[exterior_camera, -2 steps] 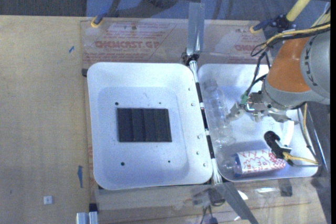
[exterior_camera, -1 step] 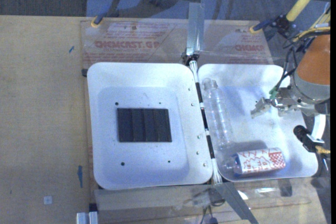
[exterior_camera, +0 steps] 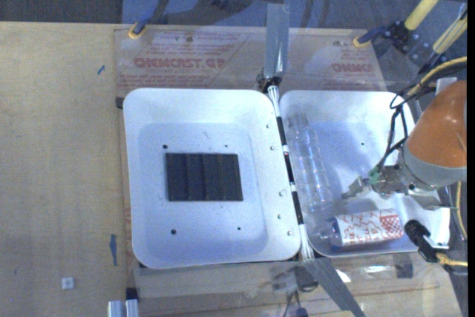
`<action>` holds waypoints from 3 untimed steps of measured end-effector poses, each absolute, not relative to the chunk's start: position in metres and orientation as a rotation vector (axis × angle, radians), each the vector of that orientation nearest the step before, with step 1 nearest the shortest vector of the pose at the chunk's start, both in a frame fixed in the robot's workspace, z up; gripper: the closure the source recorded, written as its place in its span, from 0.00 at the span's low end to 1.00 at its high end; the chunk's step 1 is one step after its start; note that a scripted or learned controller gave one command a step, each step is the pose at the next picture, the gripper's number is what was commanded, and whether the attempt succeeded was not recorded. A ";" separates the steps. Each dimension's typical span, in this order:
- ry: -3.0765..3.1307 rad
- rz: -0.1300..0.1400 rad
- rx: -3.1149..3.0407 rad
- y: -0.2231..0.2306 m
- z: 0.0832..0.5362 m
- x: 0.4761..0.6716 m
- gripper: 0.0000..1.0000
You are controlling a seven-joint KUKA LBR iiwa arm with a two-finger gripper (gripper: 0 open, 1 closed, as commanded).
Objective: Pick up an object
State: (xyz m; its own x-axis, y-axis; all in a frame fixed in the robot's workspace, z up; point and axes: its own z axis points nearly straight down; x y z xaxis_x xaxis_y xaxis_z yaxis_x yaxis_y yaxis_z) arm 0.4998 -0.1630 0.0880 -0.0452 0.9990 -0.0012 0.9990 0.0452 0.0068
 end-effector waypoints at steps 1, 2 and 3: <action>2.272 0.007 2.167 -0.221 0.125 0.558 0.00; 2.098 -0.001 2.341 -0.224 0.148 0.485 0.00; 2.242 0.003 2.189 -0.123 0.089 0.481 0.00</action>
State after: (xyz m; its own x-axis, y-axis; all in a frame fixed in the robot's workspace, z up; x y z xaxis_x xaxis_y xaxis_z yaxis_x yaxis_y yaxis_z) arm 0.4809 -0.1227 0.0889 -0.0237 0.9997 -0.0043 0.9997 0.0237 0.0071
